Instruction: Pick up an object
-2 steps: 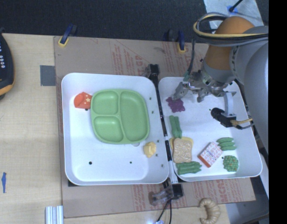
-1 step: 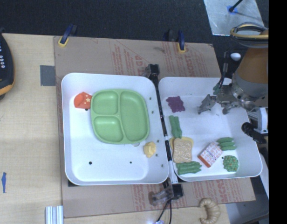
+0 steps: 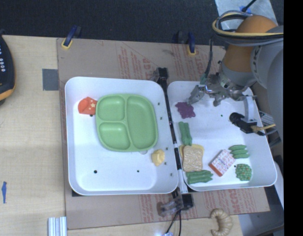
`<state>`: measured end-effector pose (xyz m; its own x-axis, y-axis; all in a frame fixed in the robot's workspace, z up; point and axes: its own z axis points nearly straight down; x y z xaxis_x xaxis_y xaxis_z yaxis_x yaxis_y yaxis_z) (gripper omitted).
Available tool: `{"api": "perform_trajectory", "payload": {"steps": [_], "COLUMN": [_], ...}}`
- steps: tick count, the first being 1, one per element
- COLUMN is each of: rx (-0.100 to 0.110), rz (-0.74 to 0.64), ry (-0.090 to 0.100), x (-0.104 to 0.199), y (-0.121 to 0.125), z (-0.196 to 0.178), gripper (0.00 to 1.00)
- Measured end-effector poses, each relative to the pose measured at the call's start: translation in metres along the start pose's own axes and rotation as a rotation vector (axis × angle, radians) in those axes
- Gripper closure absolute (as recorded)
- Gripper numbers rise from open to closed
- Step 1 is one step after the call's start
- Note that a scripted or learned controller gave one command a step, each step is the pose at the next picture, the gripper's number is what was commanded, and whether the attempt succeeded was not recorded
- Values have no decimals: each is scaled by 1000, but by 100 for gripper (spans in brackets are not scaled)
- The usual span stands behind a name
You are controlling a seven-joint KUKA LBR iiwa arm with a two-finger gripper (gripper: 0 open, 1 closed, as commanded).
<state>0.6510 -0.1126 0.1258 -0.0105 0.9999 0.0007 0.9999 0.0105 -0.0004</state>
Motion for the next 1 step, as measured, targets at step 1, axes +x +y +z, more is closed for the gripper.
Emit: {"api": "perform_trajectory", "payload": {"steps": [1], "rx": [6], "rz": [3], "ry": [-1], "x": [16], "y": [5], "z": [36], "gripper": [0]}}
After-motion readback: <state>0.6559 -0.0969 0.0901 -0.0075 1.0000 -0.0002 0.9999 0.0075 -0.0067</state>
